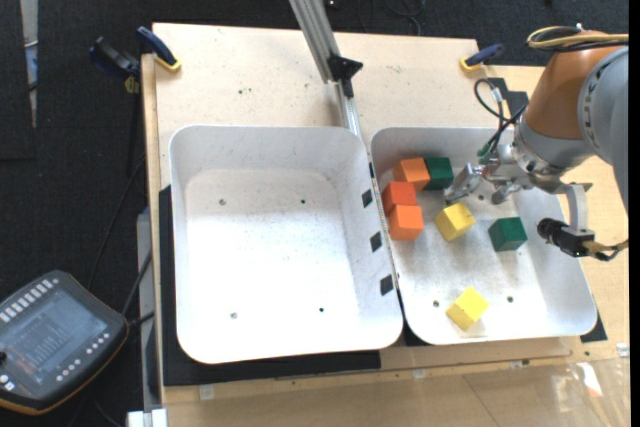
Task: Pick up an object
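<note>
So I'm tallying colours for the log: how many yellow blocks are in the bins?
2, both in the right bin: one yellow block mid-bin near the gripper, another yellow block near the front rim. The arm may hide more.

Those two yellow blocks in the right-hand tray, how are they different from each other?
The upper yellow block lies mid-tray, just below the robot's hand, with orange and green blocks close by. The lower yellow block sits alone near the tray's front edge, far from the hand. The lower one also looks slightly flatter and turned at a different angle. Both share the same yellow and lie in the right bin.
</note>
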Robot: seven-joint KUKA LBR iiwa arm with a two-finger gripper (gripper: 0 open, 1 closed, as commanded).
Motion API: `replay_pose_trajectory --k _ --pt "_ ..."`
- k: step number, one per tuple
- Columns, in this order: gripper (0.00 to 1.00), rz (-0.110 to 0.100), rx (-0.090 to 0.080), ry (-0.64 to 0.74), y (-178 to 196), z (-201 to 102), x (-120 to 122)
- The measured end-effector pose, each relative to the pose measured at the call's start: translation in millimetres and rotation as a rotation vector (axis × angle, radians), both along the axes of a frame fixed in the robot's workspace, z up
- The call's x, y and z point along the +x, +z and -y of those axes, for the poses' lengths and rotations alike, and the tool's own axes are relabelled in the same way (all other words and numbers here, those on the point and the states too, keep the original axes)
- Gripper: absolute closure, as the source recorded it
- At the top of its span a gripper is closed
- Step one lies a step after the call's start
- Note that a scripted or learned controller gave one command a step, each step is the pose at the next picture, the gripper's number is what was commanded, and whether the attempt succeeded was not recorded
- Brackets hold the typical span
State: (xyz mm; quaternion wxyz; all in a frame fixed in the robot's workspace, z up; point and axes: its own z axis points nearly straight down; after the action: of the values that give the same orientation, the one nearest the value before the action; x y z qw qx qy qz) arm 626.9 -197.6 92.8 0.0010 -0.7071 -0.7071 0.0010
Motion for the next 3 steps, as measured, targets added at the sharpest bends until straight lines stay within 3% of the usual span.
replay_pose_trajectory --k 1,3 --pt "1.00 0.004 -0.001 0.000 13 0 1" --pt "1.00 0.012 -0.004 0.002 117 10 14"
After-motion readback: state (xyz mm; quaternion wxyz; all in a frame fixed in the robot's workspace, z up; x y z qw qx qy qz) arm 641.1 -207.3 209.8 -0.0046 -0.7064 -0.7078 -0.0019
